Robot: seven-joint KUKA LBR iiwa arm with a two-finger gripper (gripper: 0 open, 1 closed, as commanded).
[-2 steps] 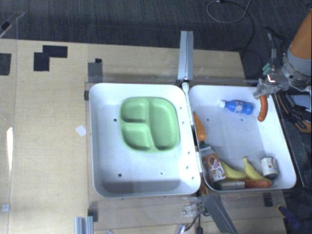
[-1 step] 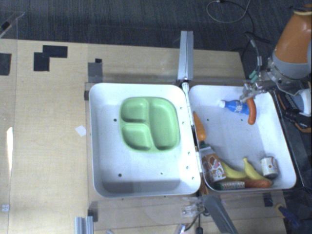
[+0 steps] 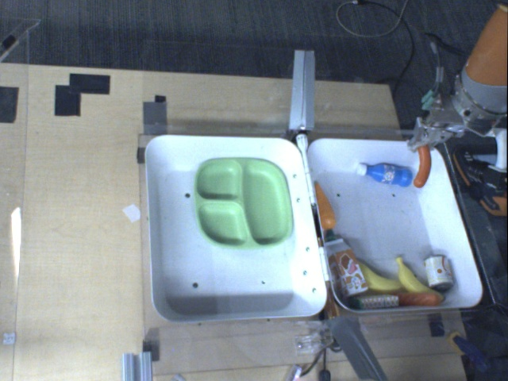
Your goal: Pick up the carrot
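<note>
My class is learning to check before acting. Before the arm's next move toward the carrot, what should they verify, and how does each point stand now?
1. Carrot found: ok. The carrot lies in the right bin, along its left wall.
2. Gripper above the carrot: not ok. The gripper is at the bin's far right corner.
3. Gripper free of other things: cannot tell. A sausage sits just under it.
4. Straight low path: not ok. A bottle lies between.
5. Room to grasp: cannot tell. The wall is tight against one side of the carrot.
</note>
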